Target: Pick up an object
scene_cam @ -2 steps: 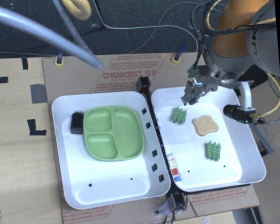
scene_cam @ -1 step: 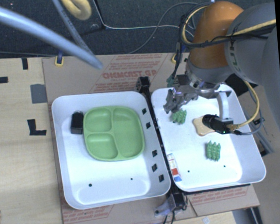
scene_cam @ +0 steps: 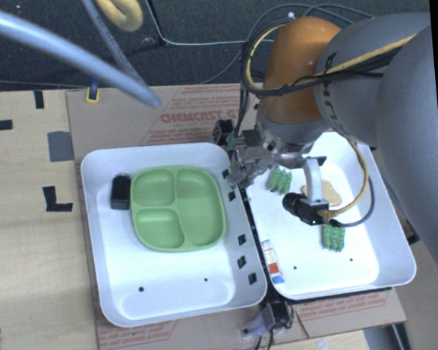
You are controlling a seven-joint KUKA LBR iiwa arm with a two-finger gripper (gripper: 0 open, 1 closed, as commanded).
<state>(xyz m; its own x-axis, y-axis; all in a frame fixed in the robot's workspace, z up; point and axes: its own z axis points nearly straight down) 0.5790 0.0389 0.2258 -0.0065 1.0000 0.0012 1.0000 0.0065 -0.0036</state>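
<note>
- Green toy piece (scene_cam: 280, 180) lies in the right bin (scene_cam: 379, 267), near its far left corner. It is the closest thing to the gripper (scene_cam: 239, 165).
- The gripper hangs over the strip where the two bins meet, at the far end. The green piece lies just to its right and slightly nearer the camera.
- The gripper's state cannot be told: dark hardware crowds that spot, and nothing can be seen held there.
- The green piece is too small to judge its long axis.
- Other candidates in the right bin:
  - a second green piece (scene_cam: 333, 237), further right and nearer the front;
  - a tan piece (scene_cam: 330, 193) between the two green ones;
  - a small carton (scene_cam: 270, 259) against the left wall, its long axis running along that wall.
- The left bin (scene_cam: 115, 294) holds a green plate (scene_cam: 178, 208) with a black block (scene_cam: 120, 192) touching its left rim. Both are well apart from the gripper.
- In my judgement the coming move is a short shift right into the right bin, then a descent. The bin wall close by could catch the gripper.
</note>
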